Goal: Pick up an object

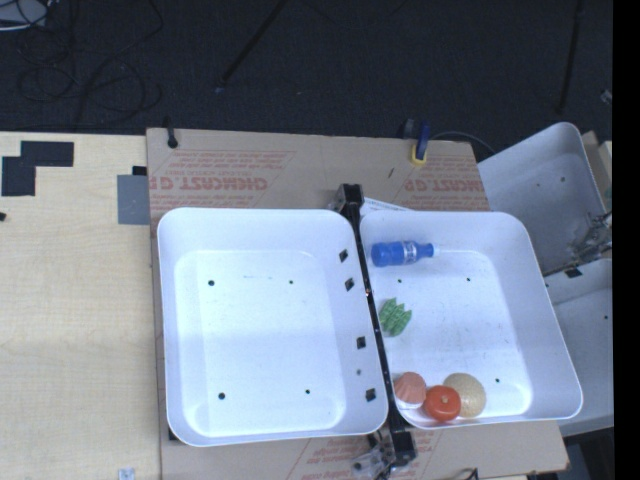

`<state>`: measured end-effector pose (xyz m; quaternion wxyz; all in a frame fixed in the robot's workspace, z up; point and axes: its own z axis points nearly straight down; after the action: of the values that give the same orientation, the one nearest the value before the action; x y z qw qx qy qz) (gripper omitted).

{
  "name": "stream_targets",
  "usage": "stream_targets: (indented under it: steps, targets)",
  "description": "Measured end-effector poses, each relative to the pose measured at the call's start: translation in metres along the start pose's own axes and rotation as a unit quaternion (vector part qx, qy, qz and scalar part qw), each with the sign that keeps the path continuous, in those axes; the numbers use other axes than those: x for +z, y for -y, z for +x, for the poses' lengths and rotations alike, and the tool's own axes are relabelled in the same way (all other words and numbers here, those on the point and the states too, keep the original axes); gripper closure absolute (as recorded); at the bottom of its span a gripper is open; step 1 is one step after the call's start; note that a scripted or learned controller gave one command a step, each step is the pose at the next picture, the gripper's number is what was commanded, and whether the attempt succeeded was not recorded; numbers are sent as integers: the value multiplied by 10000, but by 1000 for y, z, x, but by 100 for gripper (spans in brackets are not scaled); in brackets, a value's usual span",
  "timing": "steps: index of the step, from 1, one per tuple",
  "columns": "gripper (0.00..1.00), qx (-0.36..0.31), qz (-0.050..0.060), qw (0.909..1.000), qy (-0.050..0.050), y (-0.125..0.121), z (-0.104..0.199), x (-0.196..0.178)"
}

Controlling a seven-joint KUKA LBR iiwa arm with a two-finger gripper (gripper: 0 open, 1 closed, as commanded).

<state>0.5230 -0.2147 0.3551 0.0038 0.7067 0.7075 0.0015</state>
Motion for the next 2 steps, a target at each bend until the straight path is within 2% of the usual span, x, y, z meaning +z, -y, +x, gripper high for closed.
stream_targets:
  steps: [1,2]
  targets:
    - [100,17,57,10000,-24,49,1,13]
    - [100,-3,19,10000,-7,46,1,-38]
